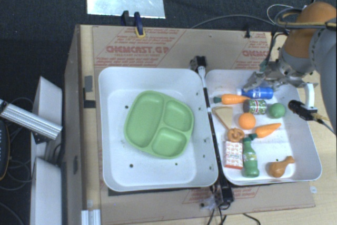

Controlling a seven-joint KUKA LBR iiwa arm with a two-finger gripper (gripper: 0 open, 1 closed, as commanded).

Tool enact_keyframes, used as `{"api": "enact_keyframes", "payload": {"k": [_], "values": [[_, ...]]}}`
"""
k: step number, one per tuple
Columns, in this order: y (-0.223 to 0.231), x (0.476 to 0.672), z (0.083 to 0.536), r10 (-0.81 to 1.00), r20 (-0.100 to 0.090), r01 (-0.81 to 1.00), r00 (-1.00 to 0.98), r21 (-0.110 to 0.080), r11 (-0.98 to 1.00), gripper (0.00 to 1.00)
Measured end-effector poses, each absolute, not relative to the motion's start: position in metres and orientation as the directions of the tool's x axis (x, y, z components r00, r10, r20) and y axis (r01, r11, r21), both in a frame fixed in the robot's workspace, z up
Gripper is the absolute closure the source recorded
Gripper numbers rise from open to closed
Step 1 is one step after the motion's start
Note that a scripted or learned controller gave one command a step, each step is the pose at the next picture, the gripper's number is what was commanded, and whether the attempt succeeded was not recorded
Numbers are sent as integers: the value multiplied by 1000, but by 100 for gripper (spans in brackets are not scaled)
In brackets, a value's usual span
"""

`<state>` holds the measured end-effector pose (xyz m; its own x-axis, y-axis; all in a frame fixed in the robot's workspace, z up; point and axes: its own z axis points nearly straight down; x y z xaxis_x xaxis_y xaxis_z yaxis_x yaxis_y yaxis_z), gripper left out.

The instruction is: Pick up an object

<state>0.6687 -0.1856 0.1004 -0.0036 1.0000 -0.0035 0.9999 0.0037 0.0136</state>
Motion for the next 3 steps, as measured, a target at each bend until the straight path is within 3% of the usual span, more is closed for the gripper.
{"api": "enact_keyframes", "payload": {"k": [1,2,3], "values": [[-197,674,94,1000,2,1000,-4,15,4,0],[-189,673,94,1000,-7,1000,-4,17,4,0],[-189,675,106,1000,-9,1000,-7,22,7,100]]}}
